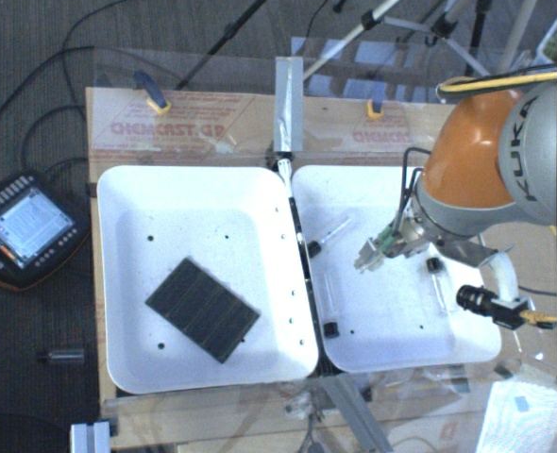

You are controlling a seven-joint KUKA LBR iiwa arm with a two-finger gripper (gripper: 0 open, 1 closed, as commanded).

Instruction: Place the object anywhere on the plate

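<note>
You see the tool (371,256) hovering over the right shallow white bin (354,343); its grip state can't be told. The dark ribbed rectangular plate (203,310) lies in the left bin.

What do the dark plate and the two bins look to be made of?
Dark plate: probably matte plastic or rubber, with dull charcoal ribbing and no glare. Left bin and right bin: likely moulded plastic, smooth white, softly glossy with rounded rims.

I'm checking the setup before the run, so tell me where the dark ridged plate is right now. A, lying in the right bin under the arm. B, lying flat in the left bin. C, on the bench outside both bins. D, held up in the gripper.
B: the dark ridged plate lies flat on the floor of the left bin, apart from the arm over the right bin.
</note>
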